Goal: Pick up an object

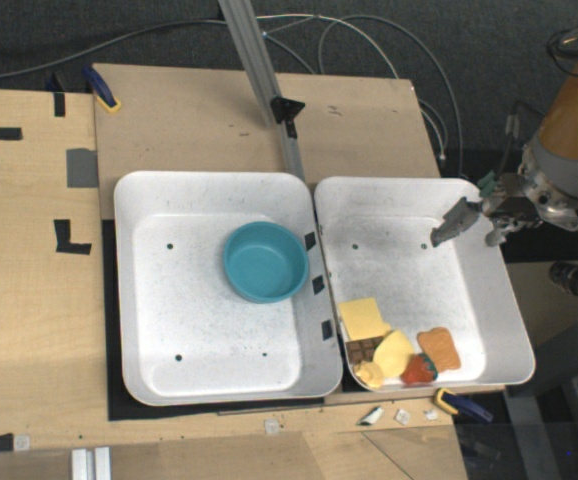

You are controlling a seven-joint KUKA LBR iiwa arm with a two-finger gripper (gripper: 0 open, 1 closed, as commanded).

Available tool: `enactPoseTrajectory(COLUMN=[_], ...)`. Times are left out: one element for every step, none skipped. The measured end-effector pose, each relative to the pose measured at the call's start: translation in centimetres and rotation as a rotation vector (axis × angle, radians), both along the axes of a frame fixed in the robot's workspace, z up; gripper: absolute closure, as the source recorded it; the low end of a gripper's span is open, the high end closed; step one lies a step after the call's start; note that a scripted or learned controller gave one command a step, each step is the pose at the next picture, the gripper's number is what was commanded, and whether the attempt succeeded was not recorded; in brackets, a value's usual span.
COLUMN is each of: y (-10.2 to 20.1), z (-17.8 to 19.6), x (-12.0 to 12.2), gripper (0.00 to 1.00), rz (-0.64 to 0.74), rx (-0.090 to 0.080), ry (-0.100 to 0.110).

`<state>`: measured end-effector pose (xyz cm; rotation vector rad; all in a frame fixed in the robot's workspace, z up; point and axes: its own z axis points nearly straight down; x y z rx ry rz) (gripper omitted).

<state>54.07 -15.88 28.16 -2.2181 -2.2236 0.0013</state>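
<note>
Hovering over the right bin's (489, 298) upper right corner, my hand (469, 220) carries nothing; whether its fingers are spread or pressed together I cannot tell. The things to pick lie crowded in that bin's near corner: a yellow block (363, 317), a brown piece (361, 349), a pale yellow piece (389, 353), a red piece (418, 370) and an orange slab (439, 348), its long axis slanting toward the rim. The bin floor between me and them is open. A blue bowl (264, 260) sits upright in the left bin (149, 298).
</note>
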Motion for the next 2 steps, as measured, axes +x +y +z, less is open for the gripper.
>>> enactPoseTrajectory(y=[0.0,-0.2], z=[0.0,-6.0], x=[0.0,0.0], gripper=[0.0,0.0], rz=[0.0,-0.001], rx=[0.0,0.0], ry=[0.0,0.0])
